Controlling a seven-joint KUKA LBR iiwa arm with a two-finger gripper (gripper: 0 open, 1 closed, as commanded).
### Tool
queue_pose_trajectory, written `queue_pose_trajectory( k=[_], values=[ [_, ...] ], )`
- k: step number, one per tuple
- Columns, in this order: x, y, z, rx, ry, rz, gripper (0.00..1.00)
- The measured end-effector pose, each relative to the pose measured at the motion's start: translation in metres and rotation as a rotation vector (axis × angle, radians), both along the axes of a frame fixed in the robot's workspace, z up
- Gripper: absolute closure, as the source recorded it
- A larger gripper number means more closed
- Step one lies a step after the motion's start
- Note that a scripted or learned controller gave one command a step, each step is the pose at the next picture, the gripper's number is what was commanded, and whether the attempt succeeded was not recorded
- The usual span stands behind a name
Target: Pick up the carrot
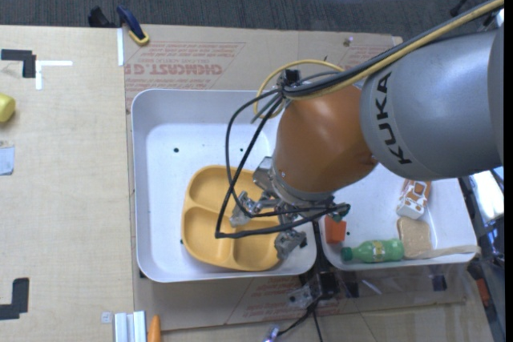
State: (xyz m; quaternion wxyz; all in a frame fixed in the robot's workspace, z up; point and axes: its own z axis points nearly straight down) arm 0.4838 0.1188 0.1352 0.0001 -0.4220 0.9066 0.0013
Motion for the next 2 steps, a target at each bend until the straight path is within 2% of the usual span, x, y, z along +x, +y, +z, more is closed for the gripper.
queue_pose_trajectory(
  k=[1, 2],
  values=[
    [0.0, 0.047, -0.043, -0.001, -0.001, 0.128, 0.0],
    [0.001, 0.047, -0.033, -0.001, -0.004, 0.127, 1.0]
  ],
)
